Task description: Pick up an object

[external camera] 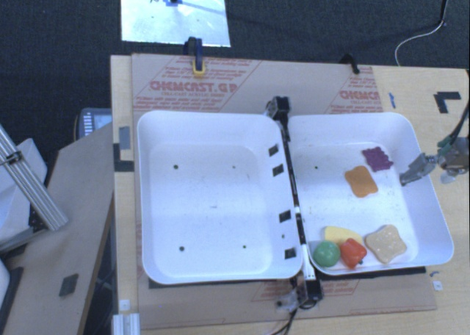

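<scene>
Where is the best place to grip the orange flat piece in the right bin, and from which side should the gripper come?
Probably from straight above, closing across the narrower width of the orange flat piece. It lies flat on the floor of the right bin, so only its edges offer a hold. The purple piece sits close at its upper right, so the fingers should land on the other edges.

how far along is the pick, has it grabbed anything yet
Nothing looks done yet: the purple piece, orange piece, yellow piece, green ball, red piece and toast slice all lie in the right bin. In hand: the gripper sits at that bin's right rim, nothing visible between its fingers. Left: reaching an object, closing on it, and lifting.
</scene>
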### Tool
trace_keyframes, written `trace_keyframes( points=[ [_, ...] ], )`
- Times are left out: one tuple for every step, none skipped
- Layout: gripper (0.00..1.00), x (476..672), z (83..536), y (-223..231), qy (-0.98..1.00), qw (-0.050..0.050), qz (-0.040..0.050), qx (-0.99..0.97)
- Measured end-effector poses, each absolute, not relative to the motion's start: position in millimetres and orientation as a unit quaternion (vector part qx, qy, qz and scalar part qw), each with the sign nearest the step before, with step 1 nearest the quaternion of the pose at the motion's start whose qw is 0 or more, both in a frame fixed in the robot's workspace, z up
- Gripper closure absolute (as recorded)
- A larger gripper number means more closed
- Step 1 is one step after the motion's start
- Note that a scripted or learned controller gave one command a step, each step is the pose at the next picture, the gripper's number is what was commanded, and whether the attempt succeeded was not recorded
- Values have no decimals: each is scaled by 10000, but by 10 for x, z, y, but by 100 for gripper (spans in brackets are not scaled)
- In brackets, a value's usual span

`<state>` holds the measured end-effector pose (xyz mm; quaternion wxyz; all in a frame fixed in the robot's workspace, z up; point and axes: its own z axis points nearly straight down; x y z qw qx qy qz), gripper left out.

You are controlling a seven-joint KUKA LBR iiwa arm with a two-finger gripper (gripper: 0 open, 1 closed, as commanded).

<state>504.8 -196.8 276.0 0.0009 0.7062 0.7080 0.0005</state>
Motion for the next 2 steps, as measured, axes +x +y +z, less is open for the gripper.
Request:
trace_keyframes(
  points=[
    [100,5059,2873,-1970,7094,27,14,7048],
    [100,4955,4458,-1610,7100,95,60,7041]
  ],
)
